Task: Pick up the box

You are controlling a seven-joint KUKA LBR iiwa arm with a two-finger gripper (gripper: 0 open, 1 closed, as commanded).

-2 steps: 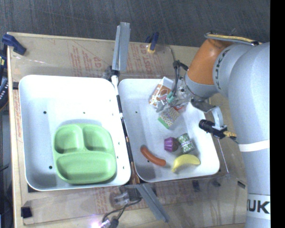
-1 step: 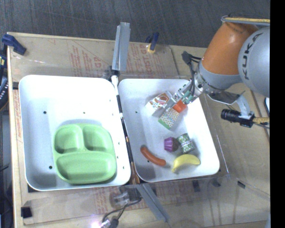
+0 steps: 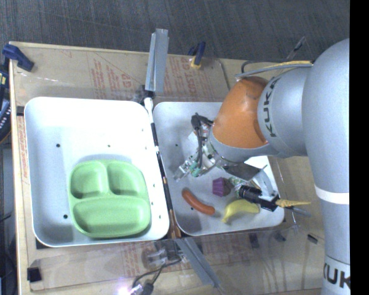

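1. My gripper [image 3: 194,165] hangs low in the right bin [image 3: 172,128], near its left wall. I cannot tell whether it is spread or closed.
2. The small purple block [image 3: 220,186], which I take for the box, lies close by toward the bin's front edge, near the sausage [image 3: 198,203] and the banana [image 3: 240,209].
3. It looks compact, with no clear long axis.

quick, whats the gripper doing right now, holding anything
Gripper: open or closed cannot be told, nor whether it holds anything; it is down in the right bin.

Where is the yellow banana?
In the camera view, the banana lies in the right-hand bin near its bottom edge, just right of the red sausage and below the purple block.
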